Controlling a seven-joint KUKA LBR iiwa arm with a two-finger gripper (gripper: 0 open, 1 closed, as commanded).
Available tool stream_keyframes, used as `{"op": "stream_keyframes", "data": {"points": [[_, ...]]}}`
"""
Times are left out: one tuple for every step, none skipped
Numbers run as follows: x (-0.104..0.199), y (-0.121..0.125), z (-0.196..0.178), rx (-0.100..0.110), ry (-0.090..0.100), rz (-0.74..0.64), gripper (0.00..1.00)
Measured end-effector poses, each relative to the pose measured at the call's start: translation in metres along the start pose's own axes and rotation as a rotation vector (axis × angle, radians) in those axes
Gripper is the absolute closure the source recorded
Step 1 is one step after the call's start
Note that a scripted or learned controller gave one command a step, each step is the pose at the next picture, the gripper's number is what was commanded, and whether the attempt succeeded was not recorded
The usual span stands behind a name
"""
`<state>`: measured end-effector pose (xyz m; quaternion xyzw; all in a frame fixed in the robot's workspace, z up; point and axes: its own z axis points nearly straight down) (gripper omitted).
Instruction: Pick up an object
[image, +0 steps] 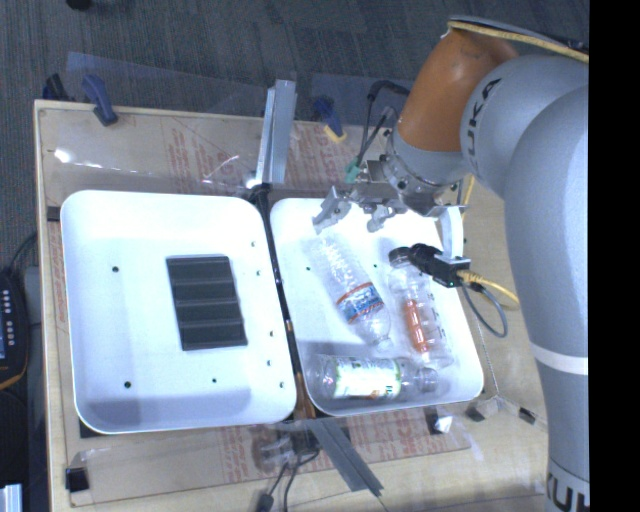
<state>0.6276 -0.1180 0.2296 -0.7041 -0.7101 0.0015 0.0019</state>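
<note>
The arm (520, 170) comes in from three o'clock, its orange band (450, 85) sitting high over the far corner of the right bin (295, 300). The gripper (355, 212) hangs at about twelve o'clock of that bin, just above the rim. Its two pale fingers (330, 212) are spread apart with nothing between them — open and holding no object.

Three clear plastic bottles lie in the right bin. One with a blue label (352, 290) lies at the middle, slanting from eleven o'clock down toward five; its upper end is just below the gripper but apart from it. One with an orange label (420, 318) lies at three o'clock, close to the right wall, its dark cap end toward twelve. One with a green-and-white label (368, 378) lies flat along the near wall at six o'clock, almost touching the lower ends of the other two.

The left bin (100, 330) sits beside the right one, their edges touching down the middle. A dark ribbed block (206, 302) lies flat at its centre — well apart from the gripper.

A yellow cable (490, 290) loops off the wrist at three o'clock of the right bin.
</note>
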Motion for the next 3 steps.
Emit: {"op": "stream_keyframes", "data": {"points": [[-0.065,-0.01,0.139,-0.001,0.0,-0.158,0.0],[-0.064,-0.009,0.127,-0.002,-0.002,-0.163,1.0],[-0.028,0.03,0.046,-0.004,-0.001,-0.051,1.0]]}}
